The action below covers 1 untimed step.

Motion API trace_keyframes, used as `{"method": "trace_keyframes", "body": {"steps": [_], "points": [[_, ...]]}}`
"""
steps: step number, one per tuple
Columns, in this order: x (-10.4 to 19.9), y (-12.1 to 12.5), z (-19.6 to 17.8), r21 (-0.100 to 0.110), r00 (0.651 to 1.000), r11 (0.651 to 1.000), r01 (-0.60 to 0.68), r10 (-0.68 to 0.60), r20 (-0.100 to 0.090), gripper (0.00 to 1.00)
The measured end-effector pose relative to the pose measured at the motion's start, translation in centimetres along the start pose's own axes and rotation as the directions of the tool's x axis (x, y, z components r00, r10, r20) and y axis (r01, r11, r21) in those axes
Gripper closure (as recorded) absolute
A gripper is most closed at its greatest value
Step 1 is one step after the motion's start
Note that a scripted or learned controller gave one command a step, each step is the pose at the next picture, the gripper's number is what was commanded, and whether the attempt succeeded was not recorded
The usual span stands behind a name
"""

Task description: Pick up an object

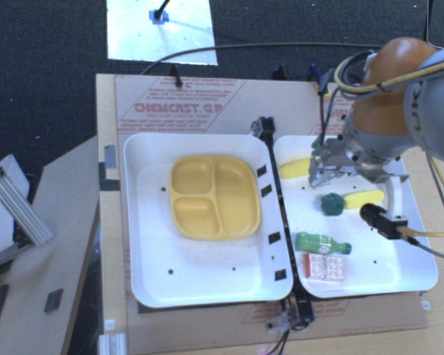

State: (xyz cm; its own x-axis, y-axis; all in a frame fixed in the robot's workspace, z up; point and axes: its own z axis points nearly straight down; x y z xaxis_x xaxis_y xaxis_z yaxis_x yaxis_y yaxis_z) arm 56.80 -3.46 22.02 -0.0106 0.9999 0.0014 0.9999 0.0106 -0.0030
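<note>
The gripper (320, 177) is hanging over the far left part of the right bin (422, 272), reaching in from the right under the grey arm (399, 124) with its orange band. It is sitting just right of a yellow piece (293, 169) that is lying at the bin's far left, and just above a dark green lump (332, 204). Whether it is touching either one is not clear. How wide the gripper is standing, and whether it has hold of anything, cannot be told from this slant.

A second yellow piece (364, 197) is lying just right of the green lump, partly under the arm's black fitting (381, 222). Nearer, a green bottle (322, 243) is lying on its side, cap pointing right. Just near of it a small red and white box (325, 267) is resting flat.

The left bin (144, 272) is sitting beside the right one, the two meeting along a black strip (277, 220). A yellow tray (213, 197) with compartments is lying at its middle, well apart from the gripper.

Both bins are resting on a board with red print (177, 108). A pale sheet (160, 19) is lying on the dark floor far left.
</note>
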Motion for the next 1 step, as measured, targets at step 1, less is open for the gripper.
{"method": "trace_keyframes", "body": {"steps": [1], "points": [[6.36,1.09,0.13,-0.001,1.000,1.000,0.002,-0.002,-0.001,1.00]]}}
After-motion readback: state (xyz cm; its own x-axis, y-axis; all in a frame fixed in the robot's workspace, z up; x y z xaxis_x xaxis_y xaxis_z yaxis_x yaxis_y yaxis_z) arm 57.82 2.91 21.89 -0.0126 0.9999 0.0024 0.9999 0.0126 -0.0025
